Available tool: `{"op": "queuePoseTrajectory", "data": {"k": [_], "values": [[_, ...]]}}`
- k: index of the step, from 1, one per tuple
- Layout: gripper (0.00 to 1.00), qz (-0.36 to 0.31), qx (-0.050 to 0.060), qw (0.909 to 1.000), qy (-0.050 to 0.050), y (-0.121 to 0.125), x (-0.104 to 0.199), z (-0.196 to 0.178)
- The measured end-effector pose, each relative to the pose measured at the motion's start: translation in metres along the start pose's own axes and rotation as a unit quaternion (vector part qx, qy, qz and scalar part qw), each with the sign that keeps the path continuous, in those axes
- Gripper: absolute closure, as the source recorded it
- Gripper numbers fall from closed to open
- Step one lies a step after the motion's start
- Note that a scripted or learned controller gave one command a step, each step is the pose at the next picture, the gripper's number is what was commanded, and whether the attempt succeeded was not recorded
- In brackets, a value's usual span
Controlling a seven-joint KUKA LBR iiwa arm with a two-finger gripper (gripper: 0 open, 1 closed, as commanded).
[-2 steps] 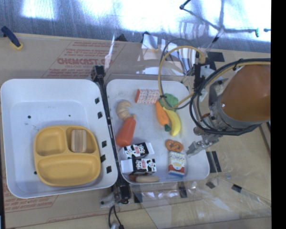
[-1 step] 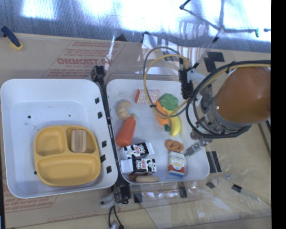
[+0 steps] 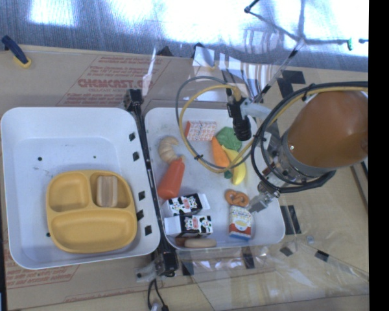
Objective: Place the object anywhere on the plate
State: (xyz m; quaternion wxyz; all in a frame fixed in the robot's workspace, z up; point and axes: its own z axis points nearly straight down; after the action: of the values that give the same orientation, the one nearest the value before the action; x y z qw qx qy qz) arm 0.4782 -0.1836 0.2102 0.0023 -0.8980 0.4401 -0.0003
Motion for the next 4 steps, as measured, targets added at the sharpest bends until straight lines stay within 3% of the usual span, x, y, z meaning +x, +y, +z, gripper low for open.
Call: {"op": "queuePoseTrajectory", "data": {"k": [1, 2, 3, 4], "values": [[1.00, -0.087, -0.003, 0.9962, -0.003, -0.030, -0.026, 0.053], [1.00, -0.226, 0.001, 0.9742, 0.001, -0.002, 0.012, 0.008], [1.00, -0.349, 0.002, 0.9370, 0.001, 0.009, 0.024, 0.020], [1.00, -0.350, 0.002, 0.9369, 0.000, 0.009, 0.023, 0.032]]}}
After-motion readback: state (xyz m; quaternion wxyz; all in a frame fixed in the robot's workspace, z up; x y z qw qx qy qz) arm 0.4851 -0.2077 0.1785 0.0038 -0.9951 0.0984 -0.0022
